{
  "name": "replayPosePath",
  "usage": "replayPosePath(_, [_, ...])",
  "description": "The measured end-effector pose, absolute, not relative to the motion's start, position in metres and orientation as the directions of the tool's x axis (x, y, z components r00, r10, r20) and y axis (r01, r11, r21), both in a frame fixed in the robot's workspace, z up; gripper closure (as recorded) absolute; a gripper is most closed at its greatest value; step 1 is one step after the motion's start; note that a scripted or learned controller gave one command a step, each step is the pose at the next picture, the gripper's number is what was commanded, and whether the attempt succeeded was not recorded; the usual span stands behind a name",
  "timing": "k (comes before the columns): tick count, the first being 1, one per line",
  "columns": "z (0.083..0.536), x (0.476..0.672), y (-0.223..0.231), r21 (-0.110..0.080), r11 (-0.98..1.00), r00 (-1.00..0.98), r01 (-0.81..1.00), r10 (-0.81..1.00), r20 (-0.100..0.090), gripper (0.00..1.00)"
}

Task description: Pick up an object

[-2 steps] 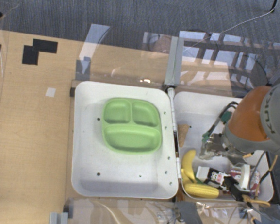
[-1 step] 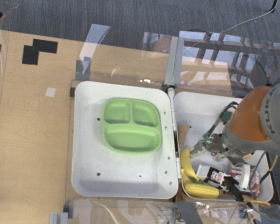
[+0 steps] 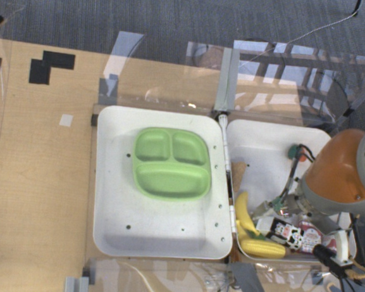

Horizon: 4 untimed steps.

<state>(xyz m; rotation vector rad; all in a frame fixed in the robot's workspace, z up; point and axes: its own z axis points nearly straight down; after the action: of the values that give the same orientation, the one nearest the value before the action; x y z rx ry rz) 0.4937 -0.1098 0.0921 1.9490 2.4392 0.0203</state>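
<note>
Gripper (image 3: 277,215): low in the right bin, under the orange band; cannot tell if open or shut, with nothing seen for sure between the fingers.
Arm (image 3: 342,172): grey with an orange band, coming in from 3 o'clock, covering the right part of the right bin.
Card pack (image 3: 287,233): black, white and red, just at 5 o'clock of the gripper, very near or touching; hard to tell which.
Round packet (image 3: 312,237): white and pink, beside the card pack at its 3 o'clock.
Bananas (image 3: 249,229): two, yellow, at 8 o'clock of the gripper; one curved along the left wall of the right bin, one lying flat by the front wall, ends touching.
Brown thing (image 3: 238,176): small, at 10 o'clock of the gripper, close to the wall between the bins; too small to name.
Right bin (image 3: 265,146): white, shallow, bare at its 12 o'clock end.
Left bin (image 3: 112,187): white, shallow, touching the right bin side by side at 9 o'clock.
Green plate (image 3: 171,163): three parts, flat in the middle of the left bin, well apart from the gripper.
Bench (image 3: 33,180): light wood, around both bins.
</note>
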Motion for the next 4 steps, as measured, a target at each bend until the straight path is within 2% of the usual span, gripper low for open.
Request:
replayPosePath(1, [0.092,0.493,-0.146,0.017,0.295,-0.295,0.955,0.956,-0.001,0.0])
replayPosePath(2, [0.091,0.534,-0.105,0.017,0.331,-0.33,0.944,0.944,-0.007,0.0])
replayPosePath(3, [0.09,0.587,-0.106,0.012,0.181,-0.181,0.983,0.984,-0.003,0.0])
replayPosePath(4, [0.1,0.601,-0.183,0.005,0.228,-0.228,0.974,0.974,-0.002,0.0])
